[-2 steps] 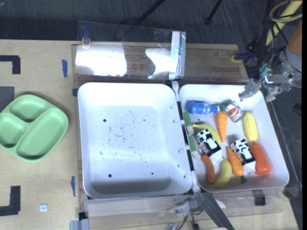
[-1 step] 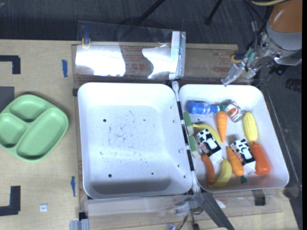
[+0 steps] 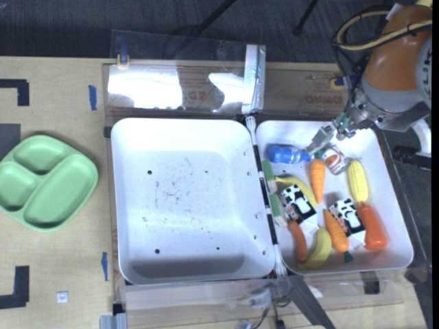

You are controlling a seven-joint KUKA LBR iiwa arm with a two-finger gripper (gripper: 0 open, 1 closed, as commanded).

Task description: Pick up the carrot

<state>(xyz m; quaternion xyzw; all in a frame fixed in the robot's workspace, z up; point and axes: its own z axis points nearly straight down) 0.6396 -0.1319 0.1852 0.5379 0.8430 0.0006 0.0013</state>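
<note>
Right bin (image 3: 398,252) has roughly three carrots, two bananas, one corn cob, two cow-print blocks, and the upright carrot (image 3: 317,177) sits just below the gripper (image 3: 322,140), whose grip I can't make out.

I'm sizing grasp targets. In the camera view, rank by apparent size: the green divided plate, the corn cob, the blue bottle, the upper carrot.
1. green divided plate, by far the largest
2. corn cob and upper carrot: look alike, unranked
3. blue bottle, slightly smaller
</note>
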